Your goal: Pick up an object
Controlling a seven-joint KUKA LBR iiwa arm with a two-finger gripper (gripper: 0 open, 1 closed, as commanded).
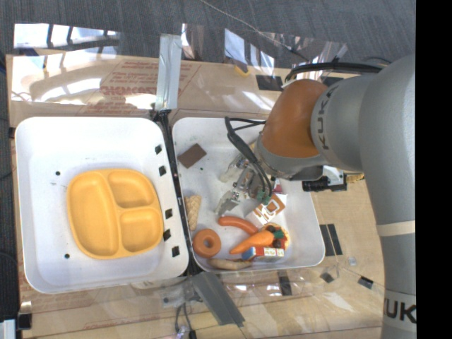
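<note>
1. Left bin held a yellow divided tray.
2. Right bin held a brown block, doughnut, sausage and carrot.
3. Gripper hung low over the right bin, above the sausage; the grey arm reached in from the right.

Robotics lab, as I see it from overhead camera. Grey industrial arm with orange band reaches over my counter, surfaced in taped cardboard and clear plastic sheeting. Two shallow white bins sit side by side, fixed with black clips. Dark grey carpet beyond.
</note>
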